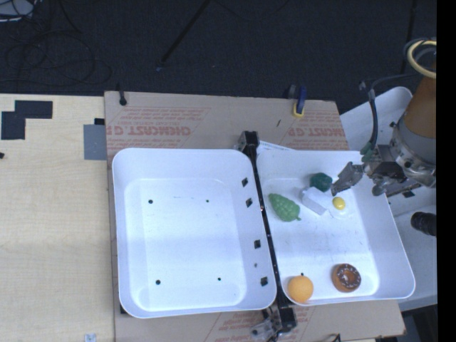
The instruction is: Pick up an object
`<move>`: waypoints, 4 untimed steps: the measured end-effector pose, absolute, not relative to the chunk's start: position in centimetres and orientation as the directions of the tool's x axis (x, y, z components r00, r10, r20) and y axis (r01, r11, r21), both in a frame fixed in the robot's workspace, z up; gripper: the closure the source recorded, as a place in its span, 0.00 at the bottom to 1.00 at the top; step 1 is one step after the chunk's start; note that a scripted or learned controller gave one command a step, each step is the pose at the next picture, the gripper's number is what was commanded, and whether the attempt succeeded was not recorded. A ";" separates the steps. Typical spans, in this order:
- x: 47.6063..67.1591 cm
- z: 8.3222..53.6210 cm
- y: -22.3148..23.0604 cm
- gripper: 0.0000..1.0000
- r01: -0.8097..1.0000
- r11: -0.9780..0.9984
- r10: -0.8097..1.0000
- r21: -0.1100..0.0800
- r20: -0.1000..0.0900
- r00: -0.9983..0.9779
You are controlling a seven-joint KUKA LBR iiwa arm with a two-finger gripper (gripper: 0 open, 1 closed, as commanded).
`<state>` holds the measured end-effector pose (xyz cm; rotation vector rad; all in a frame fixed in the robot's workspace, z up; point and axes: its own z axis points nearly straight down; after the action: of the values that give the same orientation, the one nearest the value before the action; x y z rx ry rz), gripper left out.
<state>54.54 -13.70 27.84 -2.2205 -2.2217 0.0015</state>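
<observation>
The right bin (388, 262) holds several small objects. A bumpy green piece (283, 207) lies near the divider, with a dark green object (320, 182), a white block (313, 202) and a small yellow piece (338, 204) to its right. An orange ball (301, 288) and a brown doughnut (346, 277) sit near the front wall. My gripper (367, 181) hangs over the bin's right side, just right of the dark green object. It is open, with nothing between its fingers.
The left bin (128, 191) stands beside the right one, with a black divider strip (260, 219) between them. Both rest on a cardboard sheet (178, 120). A blue and yellow clamp (300, 102) sits at the back edge.
</observation>
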 end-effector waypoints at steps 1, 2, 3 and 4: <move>51.2 34.9 -19.8 0.00 1.000 -0.004 1.000 0.004 -0.004 0.004; 47.5 36.3 -15.8 0.00 1.000 0.003 1.000 -0.002 0.002 -0.003; 47.6 47.2 -20.0 0.00 1.000 -0.002 1.000 0.010 -0.006 0.002; 47.6 54.2 -17.2 0.00 1.000 0.003 1.000 0.007 -0.002 -0.003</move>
<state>47.62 -17.16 54.23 -2.2220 -2.2296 -0.0047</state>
